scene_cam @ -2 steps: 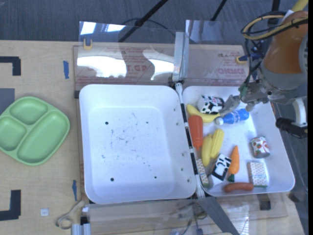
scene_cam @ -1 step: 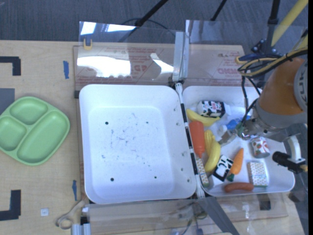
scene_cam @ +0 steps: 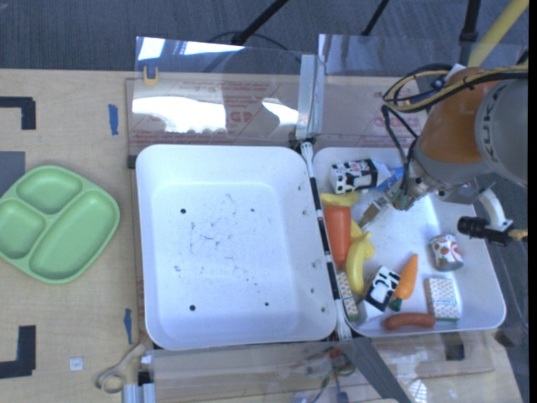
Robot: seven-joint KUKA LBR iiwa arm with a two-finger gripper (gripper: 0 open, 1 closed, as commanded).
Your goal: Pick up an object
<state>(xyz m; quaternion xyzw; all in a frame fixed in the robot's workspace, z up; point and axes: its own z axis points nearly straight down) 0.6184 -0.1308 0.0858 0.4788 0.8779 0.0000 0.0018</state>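
Camera view has my gripper (scene_cam: 401, 198) low inside the right bin (scene_cam: 491, 309), near its far wall; how far it stands open I cannot tell, and I see nothing held. Measured from the gripper: the cow toy (scene_cam: 352, 175) sits just beside it toward the left bin, the orange carrot (scene_cam: 338, 233) and yellow banana (scene_cam: 359, 259) lie nearer the camera.

No legible text or labels
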